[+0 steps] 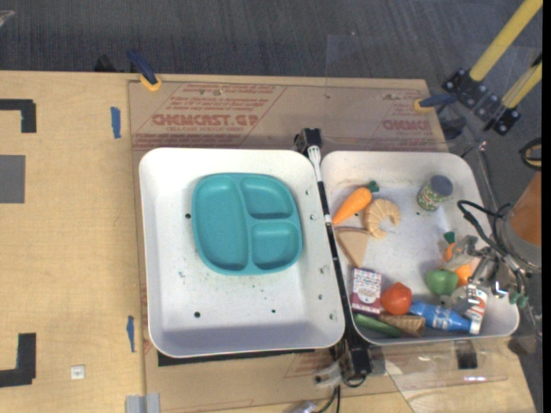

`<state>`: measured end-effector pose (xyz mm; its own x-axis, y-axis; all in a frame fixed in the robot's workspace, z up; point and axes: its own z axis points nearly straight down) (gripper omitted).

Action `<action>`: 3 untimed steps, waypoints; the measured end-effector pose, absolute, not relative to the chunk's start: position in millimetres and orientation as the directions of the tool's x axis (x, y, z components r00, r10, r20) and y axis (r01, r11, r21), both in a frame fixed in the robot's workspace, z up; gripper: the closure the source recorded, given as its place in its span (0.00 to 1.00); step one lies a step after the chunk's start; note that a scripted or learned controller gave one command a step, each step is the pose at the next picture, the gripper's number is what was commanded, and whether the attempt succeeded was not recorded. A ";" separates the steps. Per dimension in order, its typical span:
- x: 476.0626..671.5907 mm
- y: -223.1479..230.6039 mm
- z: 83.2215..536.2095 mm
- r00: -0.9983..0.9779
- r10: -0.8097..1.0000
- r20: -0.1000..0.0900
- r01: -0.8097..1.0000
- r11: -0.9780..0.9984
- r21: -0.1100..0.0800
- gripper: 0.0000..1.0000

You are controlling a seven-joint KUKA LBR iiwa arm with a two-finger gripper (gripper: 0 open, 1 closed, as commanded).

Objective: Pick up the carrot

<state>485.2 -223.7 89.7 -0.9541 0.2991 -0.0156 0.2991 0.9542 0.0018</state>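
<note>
the carrot (354,203) lies slantwise in the right bin (405,163), near that bin's far left corner, its green top pointing toward the far edge of the tabletop (69,231). just beside it sits a pale bread roll (381,217). the pincer (489,280) hangs low over the bin's right side, near a green fruit (441,280) and a blue bottle (443,317); whether it is clenched or released, i cannot tell. a red tomato (396,298) rests toward the near edge. the left bin (164,231) carries a teal divided plate (247,222).
</note>
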 end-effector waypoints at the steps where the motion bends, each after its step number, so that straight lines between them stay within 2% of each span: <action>1: 489.4 -224.4 102.7 -0.954 0.299 -0.029 0.299 0.954 0.001 1.00; 2: 484.3 -170.8 212.3 -0.928 0.372 -0.015 0.372 0.928 0.003 1.00; 3: 484.3 -171.4 219.2 -0.927 0.374 -0.014 0.374 0.927 0.003 1.00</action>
<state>484.3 -171.4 219.2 -0.9274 0.3739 -0.0141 0.3739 0.9275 0.0033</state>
